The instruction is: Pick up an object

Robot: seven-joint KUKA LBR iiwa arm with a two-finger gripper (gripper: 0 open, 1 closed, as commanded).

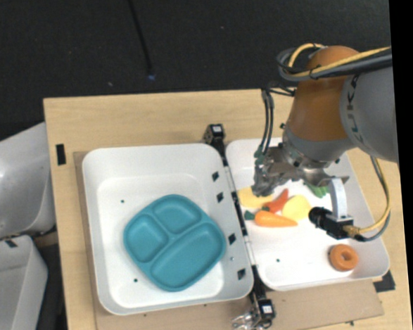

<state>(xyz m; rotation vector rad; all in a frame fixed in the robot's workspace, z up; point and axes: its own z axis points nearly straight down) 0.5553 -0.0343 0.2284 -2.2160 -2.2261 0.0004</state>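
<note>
Carrot [275,220] lies in the right bin [298,271], touching a yellow piece [295,205] and a red piece [280,197]. My pincer [266,181] hangs just above that cluster; apart or together, I cannot tell. Best I drop straight, straddle one piece, avoid dragging neighbours. Orange ring [344,257] sits well apart.

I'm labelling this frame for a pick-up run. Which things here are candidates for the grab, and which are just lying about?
Candidates, in the right bin by the gripper:
- orange carrot
- yellow pieces
- red piece
- orange ring

Lying about:
- teal divided plate in the left bin
</note>
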